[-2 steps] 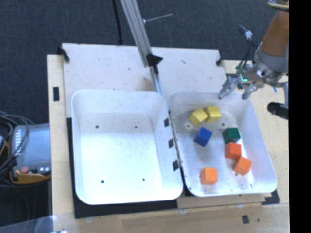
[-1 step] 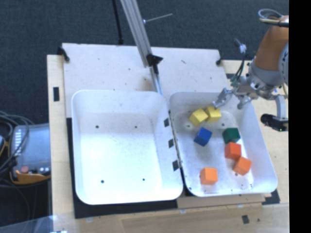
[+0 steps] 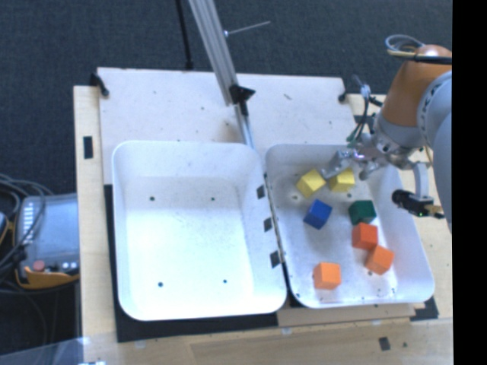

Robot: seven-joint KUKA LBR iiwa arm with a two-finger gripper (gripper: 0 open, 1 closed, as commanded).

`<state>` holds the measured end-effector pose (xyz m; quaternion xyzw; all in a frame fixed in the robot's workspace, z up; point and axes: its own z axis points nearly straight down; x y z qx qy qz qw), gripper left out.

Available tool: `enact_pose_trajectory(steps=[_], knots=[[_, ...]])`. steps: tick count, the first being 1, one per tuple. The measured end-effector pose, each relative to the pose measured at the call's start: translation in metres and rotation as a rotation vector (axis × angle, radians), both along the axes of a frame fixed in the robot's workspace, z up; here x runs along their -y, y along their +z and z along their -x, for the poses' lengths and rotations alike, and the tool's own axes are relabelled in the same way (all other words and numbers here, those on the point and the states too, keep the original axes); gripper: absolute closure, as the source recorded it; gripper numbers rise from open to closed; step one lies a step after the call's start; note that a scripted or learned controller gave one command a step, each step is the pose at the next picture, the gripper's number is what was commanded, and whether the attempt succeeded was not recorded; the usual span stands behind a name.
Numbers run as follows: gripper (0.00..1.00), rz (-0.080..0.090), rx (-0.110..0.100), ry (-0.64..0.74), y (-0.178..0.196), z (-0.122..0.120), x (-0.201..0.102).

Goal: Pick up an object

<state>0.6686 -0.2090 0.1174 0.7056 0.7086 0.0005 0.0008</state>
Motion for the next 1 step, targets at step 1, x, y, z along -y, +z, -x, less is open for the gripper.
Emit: enact_pose_trajectory(steps=[1], knots=[[0.00, 0.001, -0.003, 0.003, -0.0203, -0.0005, 0.0005]])
